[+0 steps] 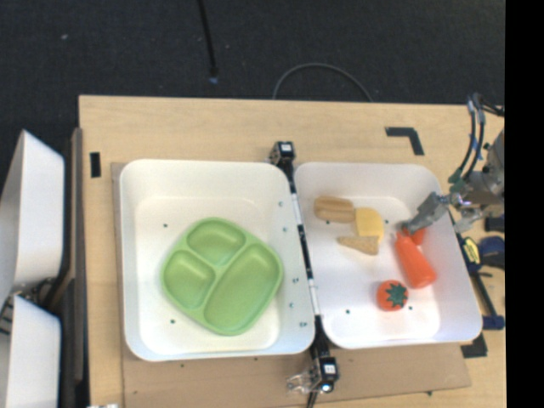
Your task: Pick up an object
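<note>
The hand [422,218] was seen just above the toy carrot [416,260] in the right bin [450,325]; its opening could not be told. The carrot was judged light, stiff, smooth plastic, best gripped across its thick middle.

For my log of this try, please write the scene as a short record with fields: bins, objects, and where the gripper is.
left bin: holds a green divided plate
right bin: holds bread roll, yellow block, tan wedge, orange carrot, tomato
gripper: over the right bin, at the carrot's upper end
held object: none seen between the fingers
bench: light wood
</note>
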`<state>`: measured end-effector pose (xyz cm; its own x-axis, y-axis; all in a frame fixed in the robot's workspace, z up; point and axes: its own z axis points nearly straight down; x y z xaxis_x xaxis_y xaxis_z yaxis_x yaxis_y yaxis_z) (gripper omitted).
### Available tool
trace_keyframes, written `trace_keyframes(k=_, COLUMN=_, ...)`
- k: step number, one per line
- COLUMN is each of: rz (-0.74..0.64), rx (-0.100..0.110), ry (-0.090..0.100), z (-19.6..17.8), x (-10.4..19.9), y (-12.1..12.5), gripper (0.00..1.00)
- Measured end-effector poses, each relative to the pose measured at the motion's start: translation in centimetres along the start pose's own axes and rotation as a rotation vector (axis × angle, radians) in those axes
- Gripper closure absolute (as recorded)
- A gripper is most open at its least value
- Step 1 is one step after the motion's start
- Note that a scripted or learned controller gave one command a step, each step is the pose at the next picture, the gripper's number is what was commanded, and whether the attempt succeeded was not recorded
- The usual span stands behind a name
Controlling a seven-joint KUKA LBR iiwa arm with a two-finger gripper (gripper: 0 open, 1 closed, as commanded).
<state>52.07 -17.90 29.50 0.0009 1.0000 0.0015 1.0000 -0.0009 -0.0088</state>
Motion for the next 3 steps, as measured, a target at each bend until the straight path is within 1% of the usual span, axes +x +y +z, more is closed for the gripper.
trace_keyframes(k=1, rz=-0.002, rx=-0.011, ry=-0.002, z=-0.6, x=0.1, y=0.2, gripper=0.00)
trace_keyframes(k=2, rz=0.000, rx=-0.004, ry=-0.003, z=5.6, x=-0.7, y=0.0, gripper=0.00)
trace_keyframes(k=3, rz=0.000, rx=-0.005, ry=-0.003, z=11.9, x=-0.9, y=0.2, gripper=0.00)
